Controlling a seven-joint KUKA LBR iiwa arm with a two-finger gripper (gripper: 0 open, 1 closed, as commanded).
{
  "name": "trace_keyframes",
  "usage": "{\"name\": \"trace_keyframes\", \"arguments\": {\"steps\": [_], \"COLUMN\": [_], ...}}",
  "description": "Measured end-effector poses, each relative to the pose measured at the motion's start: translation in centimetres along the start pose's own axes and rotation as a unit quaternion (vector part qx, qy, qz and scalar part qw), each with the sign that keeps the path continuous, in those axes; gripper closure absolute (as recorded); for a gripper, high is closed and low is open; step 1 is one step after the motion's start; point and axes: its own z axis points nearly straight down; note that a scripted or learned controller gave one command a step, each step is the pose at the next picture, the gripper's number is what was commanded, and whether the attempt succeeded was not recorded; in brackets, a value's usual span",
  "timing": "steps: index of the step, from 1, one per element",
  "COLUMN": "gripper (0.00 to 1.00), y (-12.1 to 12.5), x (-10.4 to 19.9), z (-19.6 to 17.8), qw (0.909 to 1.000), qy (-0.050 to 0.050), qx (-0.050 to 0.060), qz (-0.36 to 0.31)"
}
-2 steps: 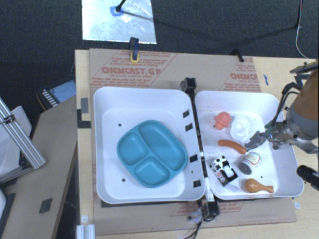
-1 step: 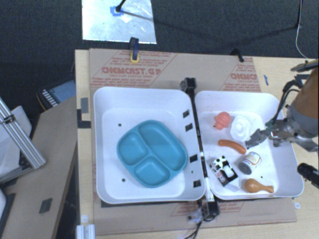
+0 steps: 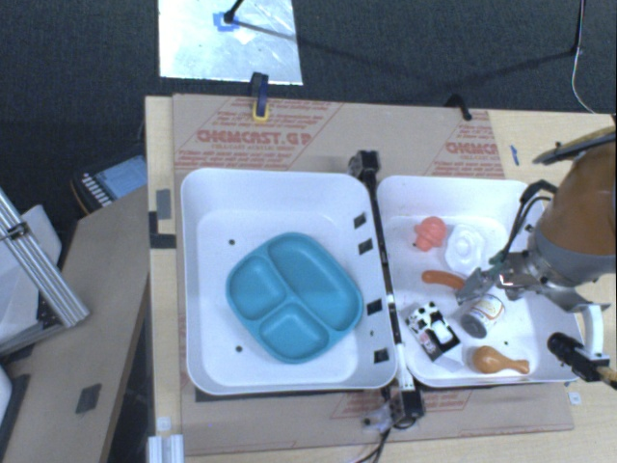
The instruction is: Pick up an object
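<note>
My gripper hangs low over the middle of the right bin, on the grey arm with its orange band that comes in from the right. Directly under and touching or nearly touching it lies a small silver can with a white label, tilted on its side. Around it are an orange sausage-shaped piece to the left, a black-and-white block at lower left and a tan drumstick-shaped piece below. A pink piece and a white rounded piece lie farther back.
The left bin holds a blue divided plate. A black clamped divider runs between the two bins. The arm's body covers the right bin's right side.
</note>
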Motion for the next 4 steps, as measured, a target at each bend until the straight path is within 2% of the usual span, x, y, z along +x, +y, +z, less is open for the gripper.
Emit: {"name": "trace_keyframes", "arguments": {"steps": [1, 2, 4], "gripper": [0.00, 1.00, 1.00], "y": [0.3, 0.5, 0.6], "x": [-0.2, -0.3, 1.1], "z": [4.8, 3.5, -6.7], "qw": [1.0000, 0.9999, 1.0000], "qy": [-0.004, -0.005, -0.002], "qx": [-0.006, -0.010, -0.005], "qz": [0.001, 0.001, -0.002]}}
